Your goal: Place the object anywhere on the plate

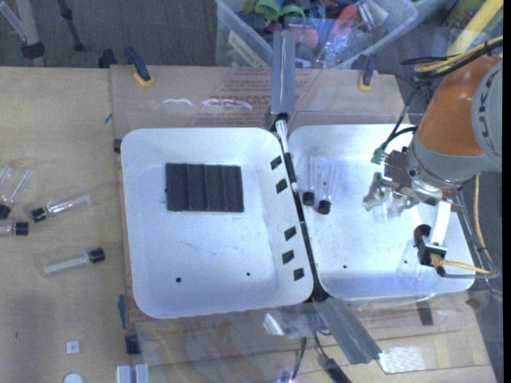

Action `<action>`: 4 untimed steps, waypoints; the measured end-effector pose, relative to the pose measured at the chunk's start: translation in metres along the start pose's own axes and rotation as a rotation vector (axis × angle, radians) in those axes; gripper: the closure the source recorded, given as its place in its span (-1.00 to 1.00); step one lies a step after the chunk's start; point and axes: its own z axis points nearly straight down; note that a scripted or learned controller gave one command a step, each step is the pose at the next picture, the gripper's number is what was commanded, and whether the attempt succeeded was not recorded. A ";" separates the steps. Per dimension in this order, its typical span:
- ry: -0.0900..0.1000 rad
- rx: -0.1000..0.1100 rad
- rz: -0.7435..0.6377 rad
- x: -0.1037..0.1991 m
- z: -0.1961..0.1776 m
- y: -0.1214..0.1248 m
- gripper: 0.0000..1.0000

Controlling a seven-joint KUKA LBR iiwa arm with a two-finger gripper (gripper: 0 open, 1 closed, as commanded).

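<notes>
The gripper (389, 200) hangs over the right bin (351, 270), toward its right edge, with the orange-banded arm (455, 118) reaching in above it. Something pale and glassy shows at the fingertips, possibly a clear tube, but whether the gripper is spread, pressed together or pinching cannot be told.

Two clear tubes with black caps (318, 188) lie near the left edge of the right bin, just beside the divider, well apart from the gripper. These look like the task's objects.

The dark ribbed plate (204, 187) lies flat in the left bin (207, 270), toward its far left corner.

The step in hand is judged to be the pick, or the moment just after it. If a tube is held, the next move calls for a lift clear of the divider and a carry across to the plate; otherwise, a fresh descent onto the tubes.
</notes>
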 end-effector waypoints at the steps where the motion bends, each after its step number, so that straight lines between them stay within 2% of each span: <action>1: -0.002 0.000 0.111 0.099 -0.110 0.011 1.00; 2: -0.003 0.004 0.085 0.170 -0.031 -0.078 1.00; 3: -0.002 0.000 0.271 0.270 -0.088 -0.083 1.00; 4: -0.004 0.003 0.380 0.266 0.000 -0.173 1.00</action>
